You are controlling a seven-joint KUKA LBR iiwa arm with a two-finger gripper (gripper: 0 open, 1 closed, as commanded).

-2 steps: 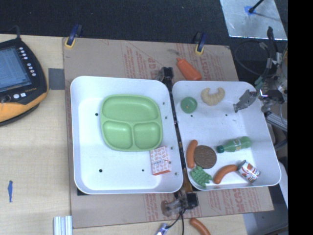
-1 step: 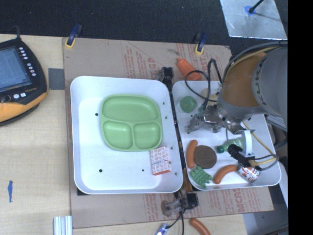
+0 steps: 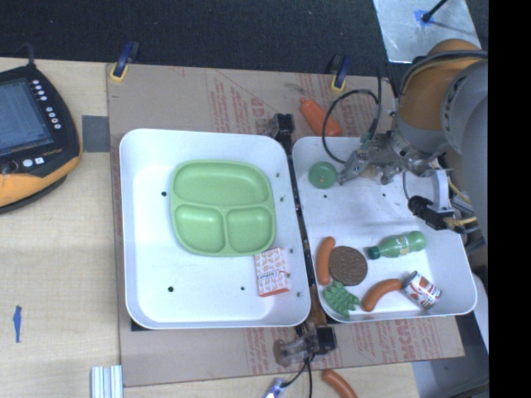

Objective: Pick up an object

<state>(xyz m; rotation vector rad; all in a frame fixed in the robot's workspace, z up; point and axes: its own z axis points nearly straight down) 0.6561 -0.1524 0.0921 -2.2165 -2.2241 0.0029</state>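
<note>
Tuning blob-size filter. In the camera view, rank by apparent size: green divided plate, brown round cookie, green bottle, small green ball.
Largest to smallest:
1. green divided plate, by far
2. brown round cookie and green bottle: similar area, the bottle longer but thinner, so not ranked apart
3. small green ball

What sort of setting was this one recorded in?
Most likely a robotics lab test bench, not a real kitchen: two white bins sit on clamped cardboard, a teach pendant lies on the bench, and the food in the right bin, like the sausage, looks like toys.
</note>
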